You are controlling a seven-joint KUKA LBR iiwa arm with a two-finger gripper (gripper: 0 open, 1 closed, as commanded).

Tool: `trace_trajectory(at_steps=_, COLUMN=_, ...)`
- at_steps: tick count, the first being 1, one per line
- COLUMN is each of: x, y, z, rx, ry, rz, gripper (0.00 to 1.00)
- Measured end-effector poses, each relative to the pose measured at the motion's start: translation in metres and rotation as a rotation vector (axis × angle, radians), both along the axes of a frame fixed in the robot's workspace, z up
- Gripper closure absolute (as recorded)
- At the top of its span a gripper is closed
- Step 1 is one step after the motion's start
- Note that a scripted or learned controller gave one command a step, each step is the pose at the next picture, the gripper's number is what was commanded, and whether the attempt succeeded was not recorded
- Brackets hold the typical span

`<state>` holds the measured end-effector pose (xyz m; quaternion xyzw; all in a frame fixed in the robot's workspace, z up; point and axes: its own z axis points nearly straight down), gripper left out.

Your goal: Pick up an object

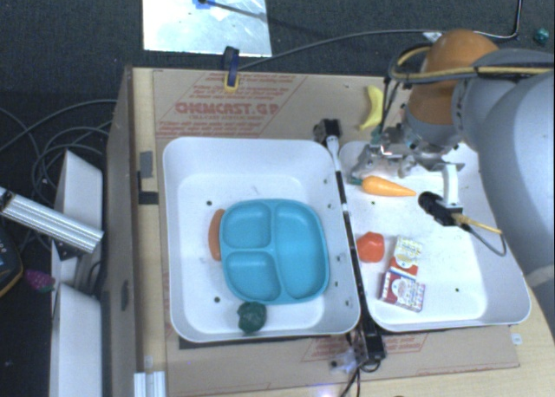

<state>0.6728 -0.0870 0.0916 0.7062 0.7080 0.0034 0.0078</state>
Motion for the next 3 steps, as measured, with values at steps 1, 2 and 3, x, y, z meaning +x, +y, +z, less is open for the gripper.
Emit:
trace_trajectory(at_steps=1, x=0.0001, y=-0.0005, z=0.0000, rx=0.001, ry=0.000, rz=-0.001, gripper=0.00)
trace_trajectory(at_steps=2, x=0.0000, y=-0.0001, z=0.0000, rx=0.000, ry=0.000, rz=0.000, gripper=0.00)
trace_trajectory(at_steps=3, x=0.0000, y=-0.0003, z=0.0000, rx=0.001, ry=0.000, rz=0.000, gripper=0.00)
